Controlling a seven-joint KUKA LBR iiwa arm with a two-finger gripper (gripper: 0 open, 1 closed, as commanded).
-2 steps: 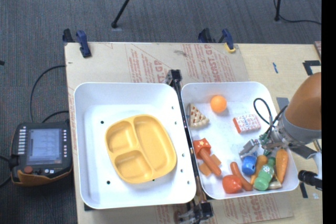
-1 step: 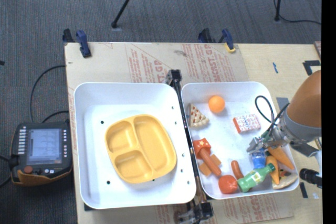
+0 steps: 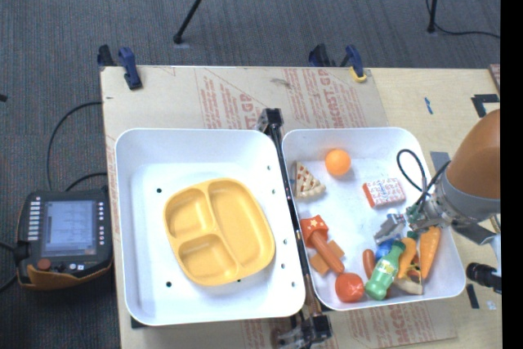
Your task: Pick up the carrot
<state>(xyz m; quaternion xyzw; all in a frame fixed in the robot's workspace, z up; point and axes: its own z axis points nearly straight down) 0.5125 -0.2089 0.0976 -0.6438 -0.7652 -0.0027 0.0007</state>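
The carrot (image 3: 429, 249) is orange and elongated. It lies at a slant near the right wall of the right bin (image 3: 372, 135), among other toy foods. My gripper (image 3: 398, 223) reaches in from the right and hangs just left of the carrot's upper end, low over the bin. The grey wrist and its black cable loop cover part of the carrot's top. Nothing shows as held.
A green bottle (image 3: 382, 272), a tomato (image 3: 349, 287), a sausage (image 3: 327, 257) and a red star block (image 3: 314, 225) crowd the bin's lower part. An orange ball (image 3: 337, 162), a pizza slice (image 3: 307, 181) and a red-and-white box (image 3: 383, 192) lie farther back. The left bin holds a yellow divided plate (image 3: 219, 231).
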